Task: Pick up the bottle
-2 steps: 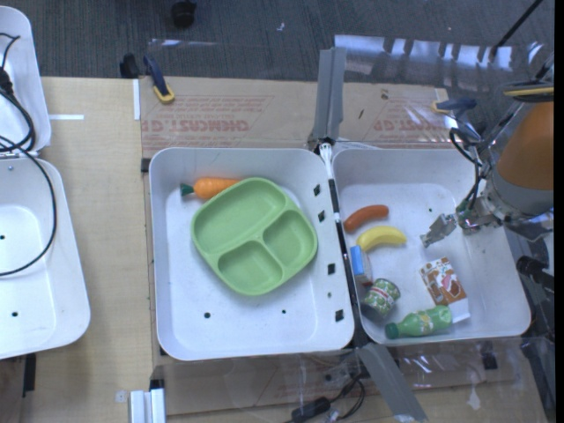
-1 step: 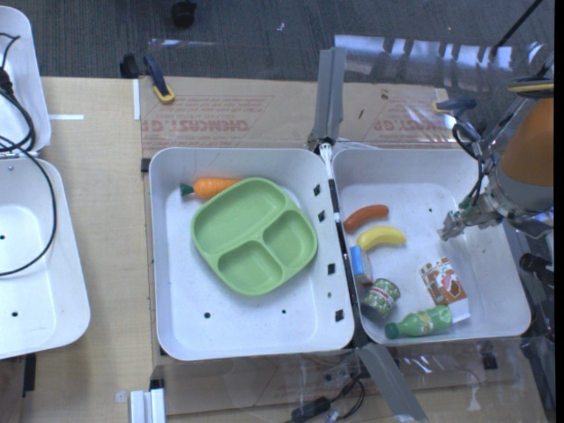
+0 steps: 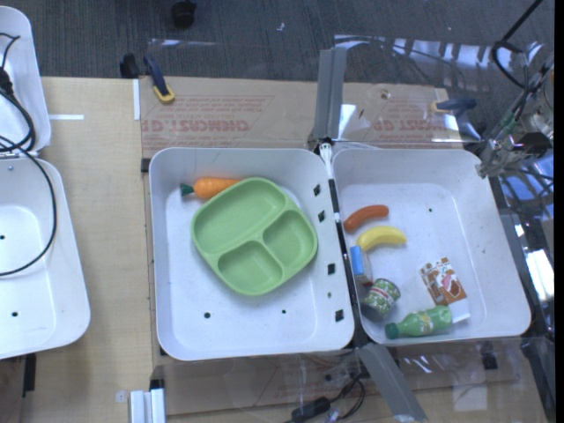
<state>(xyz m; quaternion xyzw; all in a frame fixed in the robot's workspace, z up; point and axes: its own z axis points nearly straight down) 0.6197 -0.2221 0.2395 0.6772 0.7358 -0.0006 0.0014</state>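
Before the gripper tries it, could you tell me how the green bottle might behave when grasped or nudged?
The green bottle lies on its side, so it would probably roll if nudged. It looks like small, light plastic, likely rigid yet slippery. It rests close to the right bin's front wall, leaving little finger room.

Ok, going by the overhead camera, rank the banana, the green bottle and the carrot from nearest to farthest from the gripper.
Measured from the gripper, at the right bin's far right corner:
1. Banana, middle of the right bin, towards its left wall.
2. Bottle, lying on its side at the right bin's near edge.
3. Carrot, in the left bin, beside the green plate.
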